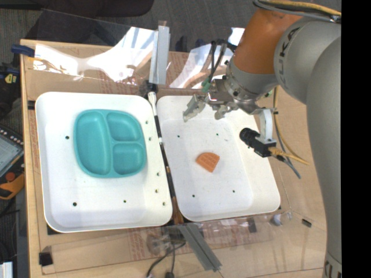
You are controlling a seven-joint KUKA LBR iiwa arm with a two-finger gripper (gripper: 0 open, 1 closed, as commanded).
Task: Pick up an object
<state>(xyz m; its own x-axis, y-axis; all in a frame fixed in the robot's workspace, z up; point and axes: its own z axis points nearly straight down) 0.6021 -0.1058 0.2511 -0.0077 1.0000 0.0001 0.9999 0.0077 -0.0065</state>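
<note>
Claw [204, 111], fingers spread and holding nothing, hangs over the right bin [261, 198] above an orange piece [208, 161].

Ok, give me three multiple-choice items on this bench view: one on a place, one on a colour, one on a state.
1. Where does the orange piece lie?
A. In the right bin
B. On the teal tray
C. On the bench outside the bins

2. What colour is the divided tray in the left bin?
A. Red
B. Teal
C. Black

3. How does the gripper stand?
A. Shut on the orange piece
B. Shut on the tray
C. Jaws open, holding nothing

Key: 1 A, the piece rests on the right bin's white floor. 2 B, the three-compartment tray is teal. 3 C, the jaws are spread, apart from the piece, near the right bin's far edge.
</note>
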